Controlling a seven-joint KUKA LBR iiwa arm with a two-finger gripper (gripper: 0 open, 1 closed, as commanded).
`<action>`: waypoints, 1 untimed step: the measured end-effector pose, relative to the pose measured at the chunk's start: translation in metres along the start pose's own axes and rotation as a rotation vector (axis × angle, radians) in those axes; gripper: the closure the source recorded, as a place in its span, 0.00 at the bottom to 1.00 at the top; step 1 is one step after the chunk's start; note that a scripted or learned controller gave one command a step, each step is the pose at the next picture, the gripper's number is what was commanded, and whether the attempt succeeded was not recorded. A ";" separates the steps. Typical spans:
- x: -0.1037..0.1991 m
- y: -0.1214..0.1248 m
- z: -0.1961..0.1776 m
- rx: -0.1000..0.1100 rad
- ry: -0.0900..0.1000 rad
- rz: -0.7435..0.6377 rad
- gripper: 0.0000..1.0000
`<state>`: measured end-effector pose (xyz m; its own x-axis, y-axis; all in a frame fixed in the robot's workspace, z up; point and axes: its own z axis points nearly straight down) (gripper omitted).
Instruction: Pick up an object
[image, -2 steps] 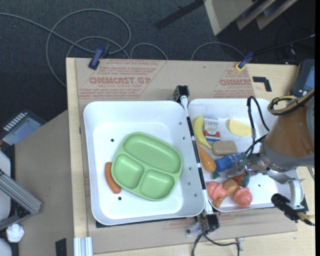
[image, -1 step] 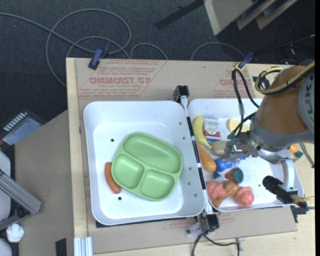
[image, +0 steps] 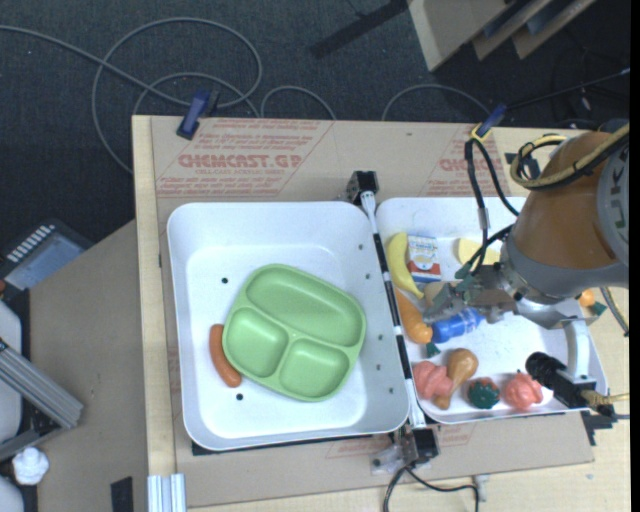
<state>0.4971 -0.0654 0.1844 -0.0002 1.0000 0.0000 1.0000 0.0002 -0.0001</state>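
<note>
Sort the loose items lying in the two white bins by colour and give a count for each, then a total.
Green: 2, divided plate, small round piece
Orange: 3, hot dog, carrot, drumstick
Yellow: 2, banana, wedge
Pink: 2
Blue: 1, bottle
White: 1, carton
Total: 11

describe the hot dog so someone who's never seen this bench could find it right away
Look in the left bin, the one with the green tray. The hot dog lies against the tray's left edge, on the bin floor. It is the one orange-red stick there; the other toys sit in the right bin.
</note>
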 end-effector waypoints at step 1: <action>-0.038 0.017 0.090 -0.002 -0.001 0.000 0.00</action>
<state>0.5144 -0.1033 0.0947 0.0001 1.0000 -0.0012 1.0000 -0.0001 0.0021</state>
